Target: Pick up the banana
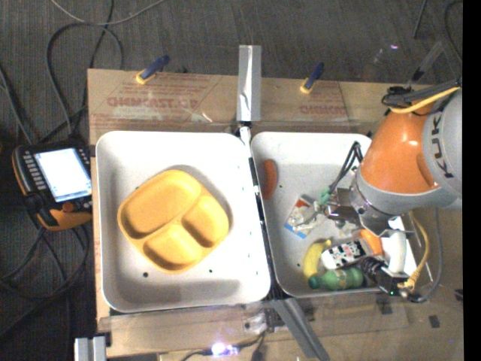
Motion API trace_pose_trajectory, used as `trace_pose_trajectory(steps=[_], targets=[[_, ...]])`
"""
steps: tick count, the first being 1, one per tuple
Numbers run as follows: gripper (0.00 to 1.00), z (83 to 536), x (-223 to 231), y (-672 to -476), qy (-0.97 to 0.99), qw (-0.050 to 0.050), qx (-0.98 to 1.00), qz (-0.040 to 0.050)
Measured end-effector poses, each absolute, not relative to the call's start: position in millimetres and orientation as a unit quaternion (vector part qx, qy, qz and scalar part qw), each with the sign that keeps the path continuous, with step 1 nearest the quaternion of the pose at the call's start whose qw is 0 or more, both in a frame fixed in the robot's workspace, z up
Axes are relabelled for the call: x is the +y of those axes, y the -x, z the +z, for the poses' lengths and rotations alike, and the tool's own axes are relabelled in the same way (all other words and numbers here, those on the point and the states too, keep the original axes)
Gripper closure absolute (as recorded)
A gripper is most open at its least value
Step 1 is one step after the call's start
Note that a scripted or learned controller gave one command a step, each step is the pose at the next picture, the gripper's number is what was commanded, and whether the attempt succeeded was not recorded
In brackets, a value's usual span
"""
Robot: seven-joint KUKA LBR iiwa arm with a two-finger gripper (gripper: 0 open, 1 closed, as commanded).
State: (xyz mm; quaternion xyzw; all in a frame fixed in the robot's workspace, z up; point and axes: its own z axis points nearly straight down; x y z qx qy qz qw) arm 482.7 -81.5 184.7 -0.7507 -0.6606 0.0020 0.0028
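Two bins: the banana (315, 257) lies near the right bin's (316, 146) front edge. Gripper (347, 215) hovers close; its grip state cannot be told. Approach step; next, descend onto it.

Banana (313, 256) in rt bin (301, 150) by green bottle (336, 279); yellow tray (174, 218) in lt bin (113, 201).

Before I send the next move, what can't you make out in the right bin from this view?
- pincer: the orange-banded wrist covers it in the camera view; open or shut, cannot tell.
- banana: its right end lies hidden under a white carton.
- green bottle: label too small to read.
- Small items at the right bin's right wall: hidden beneath the arm, blurred together.
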Motion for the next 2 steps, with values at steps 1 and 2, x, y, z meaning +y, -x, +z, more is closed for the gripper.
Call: trace_pose_trajectory(steps=[1,2], targets=[[0.0,97.9,-100.4,-487.3,0.711,-0.004,-0.703,-0.0035],[1.0,105.6,-101.4,-486.8,0.712,-0.004,-0.702,-0.0019]])
